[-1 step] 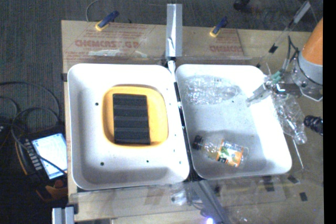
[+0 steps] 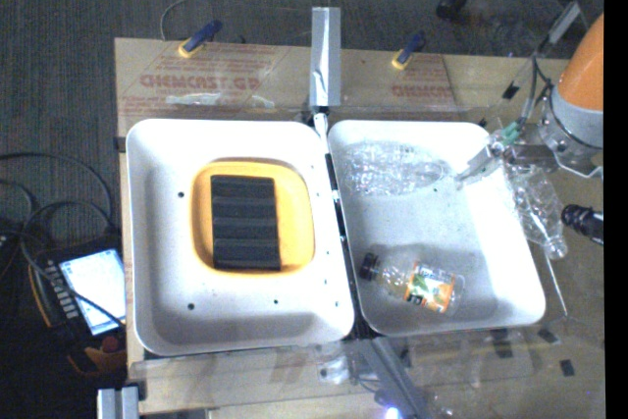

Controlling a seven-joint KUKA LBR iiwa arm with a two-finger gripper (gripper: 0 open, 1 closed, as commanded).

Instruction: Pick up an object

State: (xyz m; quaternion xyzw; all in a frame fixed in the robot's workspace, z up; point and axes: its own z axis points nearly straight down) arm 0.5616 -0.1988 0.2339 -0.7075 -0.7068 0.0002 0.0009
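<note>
My gripper [image 2: 518, 150] hovers over the right bin's far right corner, below the arm's orange band [image 2: 596, 64]. A clear crumpled plastic bottle [image 2: 538, 206] shows just beneath it, along the bin's right rim; I cannot tell whether it is held. A clear plastic bag or wrapper [image 2: 392, 167] lies at the back of the right bin [image 2: 491, 309]. A small bottle with an orange label and dark cap [image 2: 417, 286] lies on its side near the front. In the left bin [image 2: 157, 240] sits a yellow tray holding a black ridged block [image 2: 245, 222].
A metal post [image 2: 325, 64] stands behind the seam between the bins. Two blue-and-yellow clamps [image 2: 199, 37] hold the back board. A tablet and cables [image 2: 83, 285] lie on the floor at left.
</note>
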